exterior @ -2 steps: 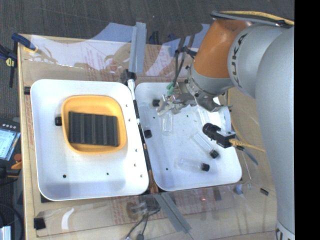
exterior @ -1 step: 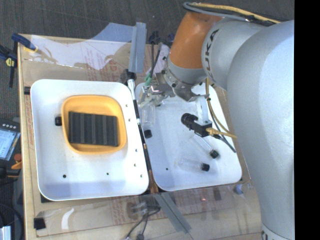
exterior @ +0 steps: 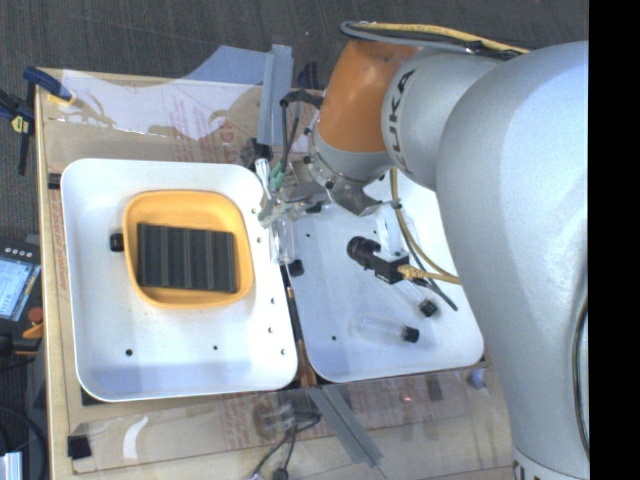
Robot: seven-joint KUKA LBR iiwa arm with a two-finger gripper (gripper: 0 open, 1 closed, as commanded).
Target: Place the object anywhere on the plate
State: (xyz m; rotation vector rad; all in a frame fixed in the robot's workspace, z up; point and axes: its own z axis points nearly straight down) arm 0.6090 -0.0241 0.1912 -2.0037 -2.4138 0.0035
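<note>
A dark grey ribbed floor (exterior: 150, 8) runs across the top, beyond the far edge of a pale wooden bench (exterior: 160, 118). The bench carries 2 shallow white bins: the left bin (exterior: 90, 358) and the right bin (exterior: 340, 358), side by side. A small lit screen (exterior: 15, 283) sits off the bench's left edge.

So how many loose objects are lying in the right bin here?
3 that I can make out: a black-and-yellow tool mid-bin, a small dark piece to its lower right, and a clear tube with a dark cap near the front. The arm may hide others.
</note>
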